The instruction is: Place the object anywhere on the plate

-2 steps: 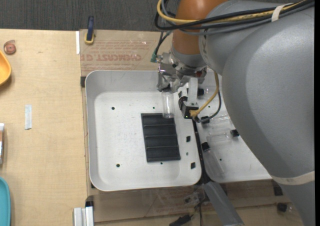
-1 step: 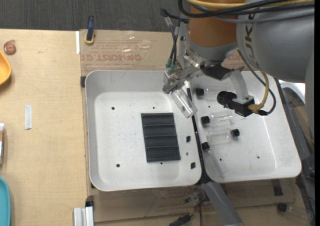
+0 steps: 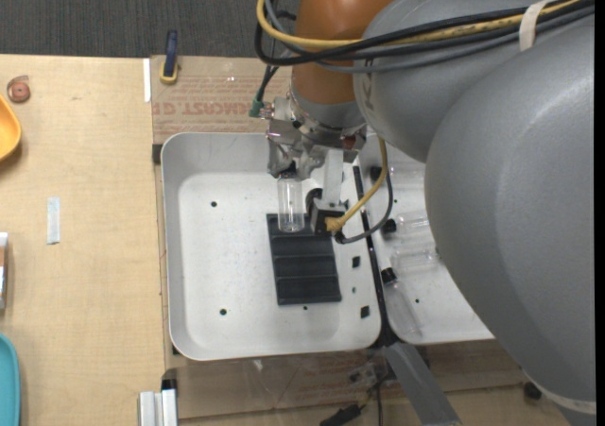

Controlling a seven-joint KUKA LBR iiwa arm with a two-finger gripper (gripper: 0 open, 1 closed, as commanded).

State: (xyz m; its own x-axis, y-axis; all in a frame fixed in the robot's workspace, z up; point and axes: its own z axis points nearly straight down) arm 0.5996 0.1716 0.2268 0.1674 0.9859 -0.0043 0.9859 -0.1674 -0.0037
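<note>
Reaching in from the right, the grey arm (image 3: 492,160) with its orange band (image 3: 345,4) covers much of the frame; the gripper (image 3: 291,214) hangs over the left bin (image 3: 194,254). Black ridged rectangular object (image 3: 304,268) lies flat on the left bin's floor, right of centre, long side running roughly top to bottom. Clear fingertips (image 3: 287,202) come down at the object's upper left corner, right at its top edge. Contact or just above: can't tell from this angle. Nothing visibly between the fingers, so no hold shown. Fingers translucent and overlapping in view, gap unreadable; open or closed can't be told.

Hidden or unclear: right bin (image 3: 425,306) mostly covered by the arm, only its lower left part shows. Some clear, glassy shape (image 3: 411,240) sits near its left side, too faint to identify. Yellow and black cables (image 3: 364,202) loop beside the gripper and cross the divider between the bins.

Left bin holds just the black object, plus a few small dark specks on the floor. Orange item (image 3: 8,131) cut off at left edge of the wooden bench (image 3: 85,301); teal item (image 3: 8,382) cut off at lower left.
</note>
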